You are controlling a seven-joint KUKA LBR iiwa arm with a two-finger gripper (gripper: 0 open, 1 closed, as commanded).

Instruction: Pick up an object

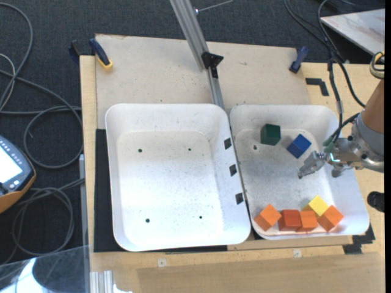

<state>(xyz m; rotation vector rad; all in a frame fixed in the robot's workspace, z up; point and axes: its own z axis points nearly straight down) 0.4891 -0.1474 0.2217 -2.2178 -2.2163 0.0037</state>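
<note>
The right bin (245,163) holds a dark green cube (270,133) and a blue cube (299,146) near its back. Along its front wall lie several orange and red-orange blocks (292,219) and a yellow cube (319,204). My gripper (320,170) hangs over the right side of this bin, just in front of and to the right of the blue cube. Its fingers are spread open and nothing sits between them. The yellow cube lies a short way in front of it.
The left bin (122,182) stands beside the right one, with a row of black clips on the shared wall (233,170). A metal pole (192,26) slants up from the back of the bench. Blue clamps (101,52) hold the board's rear corners.
</note>
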